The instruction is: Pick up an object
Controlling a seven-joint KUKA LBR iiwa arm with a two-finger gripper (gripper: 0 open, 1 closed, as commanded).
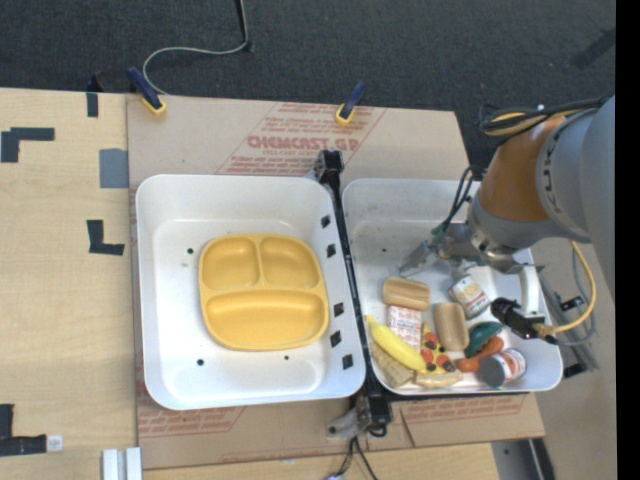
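Gripper: hung low in right bin, fingers slightly spread, holding nothing.
Bread roll: just below-left of gripper.
Advice: centre over roll, descend straight, avoid neighbours.

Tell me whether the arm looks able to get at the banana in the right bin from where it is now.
Probably yes. The gripper hangs over the right bin, and the banana lies uncovered on top near the divider, though other toy food crowds it.

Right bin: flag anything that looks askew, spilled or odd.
Nothing spilled or damaged. The toy food is heaped in the right bin's near corner, the banana lying slantwise against its left wall. The yellow tray sits flat in the left bin.
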